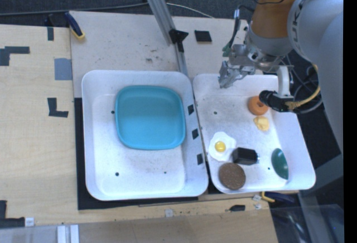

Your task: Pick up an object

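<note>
Wooden bench [33, 125] with tape marks, bearing two shallow white bins side by side. Left bin [100, 175]: one blue plate [149, 116] lying flat near the middle, probably as a set-down spot. Right bin [295, 178]: loose pick candidates, mostly in the near half and along the right side, namely a fried-egg toy [221, 145], a black block [244, 155] just beside it, a brown round patty [231, 176] near the front rim, a dark green piece [279, 163] at the right wall, a small yellow piece [261, 122], and an orange ball [256, 105] partly behind a black fitting. Gripper [227, 81] poised over the bin's far left corner, well apart from every toy. Fingers pointing down, nothing visible between them; too small and blurred to judge the gap. Pick judged not yet started.
</note>
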Action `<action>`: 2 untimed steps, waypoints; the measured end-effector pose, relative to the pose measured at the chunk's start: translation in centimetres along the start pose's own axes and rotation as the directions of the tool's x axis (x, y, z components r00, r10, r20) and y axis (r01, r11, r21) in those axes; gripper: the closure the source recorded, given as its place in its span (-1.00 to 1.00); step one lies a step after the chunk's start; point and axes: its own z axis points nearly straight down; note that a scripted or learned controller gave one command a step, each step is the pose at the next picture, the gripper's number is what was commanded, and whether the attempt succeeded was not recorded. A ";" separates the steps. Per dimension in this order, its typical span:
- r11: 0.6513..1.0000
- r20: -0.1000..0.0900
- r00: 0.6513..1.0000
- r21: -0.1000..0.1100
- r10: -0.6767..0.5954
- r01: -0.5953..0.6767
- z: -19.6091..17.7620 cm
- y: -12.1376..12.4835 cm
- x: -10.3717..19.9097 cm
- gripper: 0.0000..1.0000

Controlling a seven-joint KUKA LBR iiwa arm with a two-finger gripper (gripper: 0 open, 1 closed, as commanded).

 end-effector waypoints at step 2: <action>1.000 0.000 1.000 0.000 -0.001 0.001 0.2 -3.7 10.2 1.00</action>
